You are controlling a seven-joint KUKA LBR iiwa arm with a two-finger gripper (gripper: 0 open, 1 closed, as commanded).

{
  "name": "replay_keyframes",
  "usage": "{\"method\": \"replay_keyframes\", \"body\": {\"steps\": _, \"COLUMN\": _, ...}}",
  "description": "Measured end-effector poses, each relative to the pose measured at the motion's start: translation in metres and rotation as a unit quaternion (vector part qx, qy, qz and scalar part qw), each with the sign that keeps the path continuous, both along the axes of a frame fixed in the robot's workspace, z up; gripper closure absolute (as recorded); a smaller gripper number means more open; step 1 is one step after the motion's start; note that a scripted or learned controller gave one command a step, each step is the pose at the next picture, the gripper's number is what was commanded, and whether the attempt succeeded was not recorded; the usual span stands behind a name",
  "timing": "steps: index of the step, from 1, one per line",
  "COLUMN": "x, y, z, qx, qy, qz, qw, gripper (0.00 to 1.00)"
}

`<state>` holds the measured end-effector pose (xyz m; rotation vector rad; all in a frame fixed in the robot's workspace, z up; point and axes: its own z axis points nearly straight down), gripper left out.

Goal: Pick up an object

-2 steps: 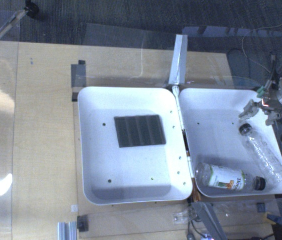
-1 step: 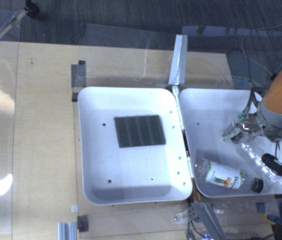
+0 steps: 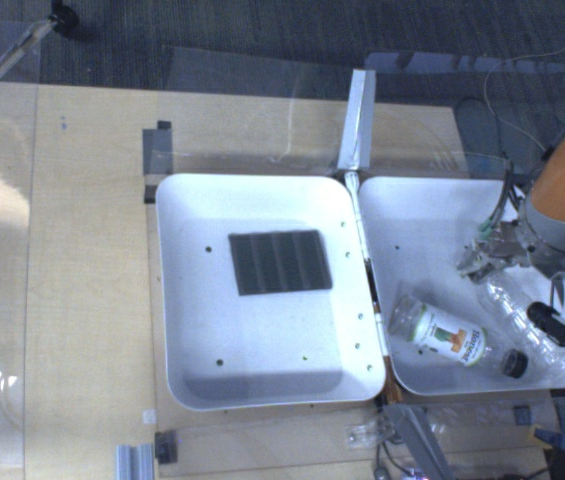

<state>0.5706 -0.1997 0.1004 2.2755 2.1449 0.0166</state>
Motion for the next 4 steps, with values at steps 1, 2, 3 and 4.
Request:
{"method": "replay_keyframes", "body": {"steps": 1, "x": 0.000, "y": 0.000, "z": 0.000, "qx": -0.0001, "qy": 0.000, "qz": 0.000, "qw": 1.0000, "gripper": 0.00}}
{"method": "replay_keyframes", "body": {"steps": 2, "x": 0.045, "y": 0.003, "z": -0.013, "qx": 0.0005, "qy": 0.005, "qz": 0.051, "qw": 0.9987, "gripper": 0.00}}
{"method": "replay_keyframes", "body": {"steps": 3, "x": 0.030, "y": -0.005, "z": -0.012, "qx": -0.0009, "qy": 0.004, "qz": 0.124, "qw": 0.9923, "gripper": 0.00}}
{"method": "replay_keyframes", "body": {"steps": 4, "x": 0.033, "y": -0.004, "z": 0.001, "qx": -0.0018, "qy": 0.000, "qz": 0.125, "qw": 0.9922, "gripper": 1.00}}
